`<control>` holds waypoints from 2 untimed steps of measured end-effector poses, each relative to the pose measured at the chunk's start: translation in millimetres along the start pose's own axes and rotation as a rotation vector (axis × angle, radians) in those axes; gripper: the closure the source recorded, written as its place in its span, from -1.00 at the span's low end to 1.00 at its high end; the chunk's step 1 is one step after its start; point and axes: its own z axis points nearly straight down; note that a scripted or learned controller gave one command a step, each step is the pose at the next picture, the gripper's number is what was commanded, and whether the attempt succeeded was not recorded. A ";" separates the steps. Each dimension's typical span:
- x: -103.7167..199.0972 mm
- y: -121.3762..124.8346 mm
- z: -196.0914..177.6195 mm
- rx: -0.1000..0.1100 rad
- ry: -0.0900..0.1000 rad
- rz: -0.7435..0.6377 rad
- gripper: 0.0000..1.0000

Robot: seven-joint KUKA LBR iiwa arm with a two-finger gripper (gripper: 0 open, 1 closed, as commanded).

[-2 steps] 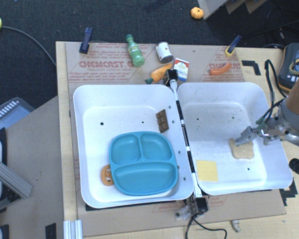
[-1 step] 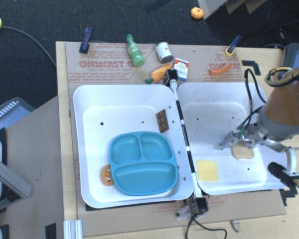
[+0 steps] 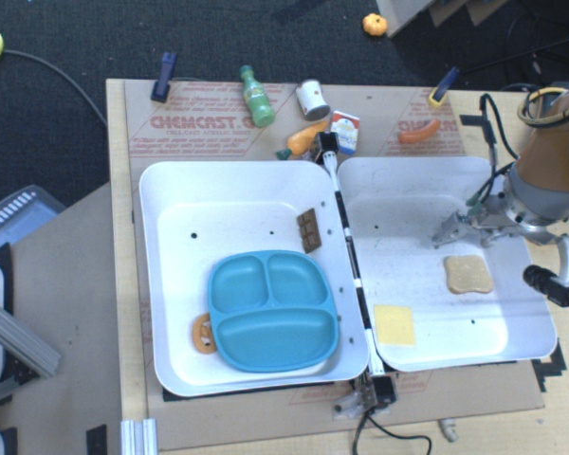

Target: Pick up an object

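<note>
Grey 2-finger gripper [image 3: 452, 230] spread wide, holding nothing, low in right shallow white bin [image 3: 408, 173]; tan toast-shaped slice [image 3: 468, 274] lies just near-right of fingertips, apart.

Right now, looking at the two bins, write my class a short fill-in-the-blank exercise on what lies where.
1. The blue divided plate lies in the ____ bin.
2. The yellow cheese slice lies in the ____ bin.
3. The toast slice lies in the same bin as the ____ slice.
4. The green bottle lies ____ both bins, on the bench.

Missing words: left; right; cheese; outside
</note>
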 end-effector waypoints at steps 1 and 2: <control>4.1 -29.1 -86.4 -0.001 -0.006 0.004 -1.00; 21.8 -55.2 -2.3 -0.002 -0.005 0.003 -1.00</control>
